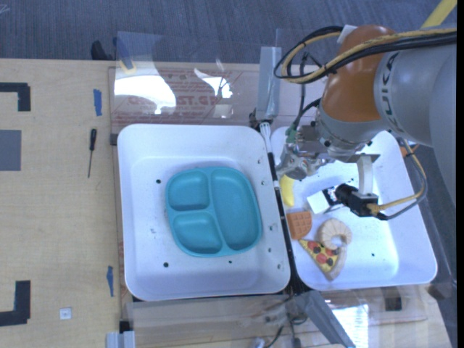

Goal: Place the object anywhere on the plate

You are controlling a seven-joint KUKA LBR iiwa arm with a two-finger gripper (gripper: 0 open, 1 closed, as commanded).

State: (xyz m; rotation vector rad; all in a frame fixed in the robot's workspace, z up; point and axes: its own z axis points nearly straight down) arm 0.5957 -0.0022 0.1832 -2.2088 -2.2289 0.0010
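Note:
A teal plate [214, 210] with three compartments lies in the middle of the left bin [145, 158], with nothing on it. In the right bin, along its left wall, sit toy foods: a yellow piece [287, 191], an orange waffle [299, 223], a tan croissant-like pastry [335, 233] and a pizza slice [323, 257]. My gripper [293, 162] hangs low over the right bin's upper left part, just above the yellow piece. The wrist body hides its tips.
The two bins meet at a dark divider [279, 209] between the plate and the foods. A black and white connector with a yellow cable [351, 196] hangs from the arm over the right bin [406, 252]. A clear plastic sheet [181, 93] lies behind the left bin.

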